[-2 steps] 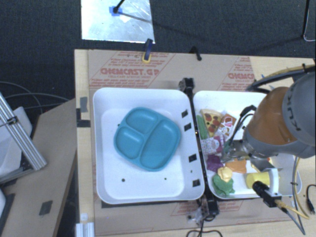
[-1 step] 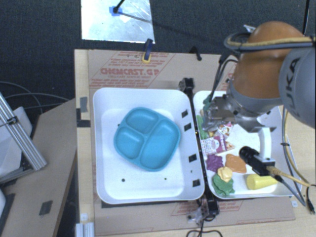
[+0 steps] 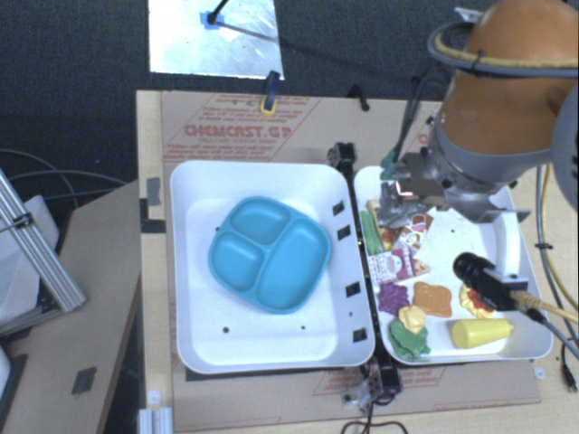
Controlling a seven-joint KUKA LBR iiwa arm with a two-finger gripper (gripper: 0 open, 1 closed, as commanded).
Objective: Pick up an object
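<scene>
Over the right bin [image 3: 470, 354], your arm [image 3: 507, 89] hangs low above the toy food.
You see the gripper [image 3: 396, 208] near that bin's far left corner, but you cannot tell how wide the claw stands or whether it has hold of anything. The left bin [image 3: 194, 269] holds a blue divided plate [image 3: 270, 253]. Just beside the gripper lie a printed packet [image 3: 391, 265], toast [image 3: 432, 298], purple grapes [image 3: 392, 297] and a green piece [image 3: 409, 340].

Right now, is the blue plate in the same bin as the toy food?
No: the blue plate lies in the left-hand bin, while the toy food lies in the other bin.
</scene>
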